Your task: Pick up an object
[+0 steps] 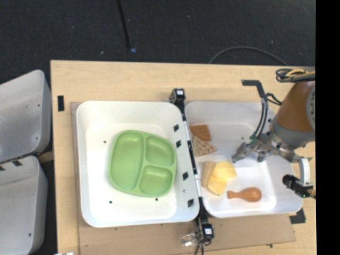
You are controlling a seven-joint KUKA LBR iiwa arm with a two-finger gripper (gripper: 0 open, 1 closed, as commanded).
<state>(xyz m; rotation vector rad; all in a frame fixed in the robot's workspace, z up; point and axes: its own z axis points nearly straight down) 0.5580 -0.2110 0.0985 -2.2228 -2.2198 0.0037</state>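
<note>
The right white bin [226, 109] holds several play-food pieces. A brown square piece [201, 132] and a speckled tan cracker [204, 147] lie by its left wall. A yellow lump [223, 176] rests against a pale bread slice [207, 170] near the middle. An orange-brown drumstick [246, 195] lies along the front. My gripper [249, 154] hangs low over the bin's middle right, just up and right of the yellow lump. It is open, with its fingers spread and nothing between them.
The left bin [93, 126] holds a green divided plate [142, 163]. Black clips [187, 158] line the wall between the two bins. A black cable [260, 97] loops behind the arm, above the right bin's back edge.
</note>
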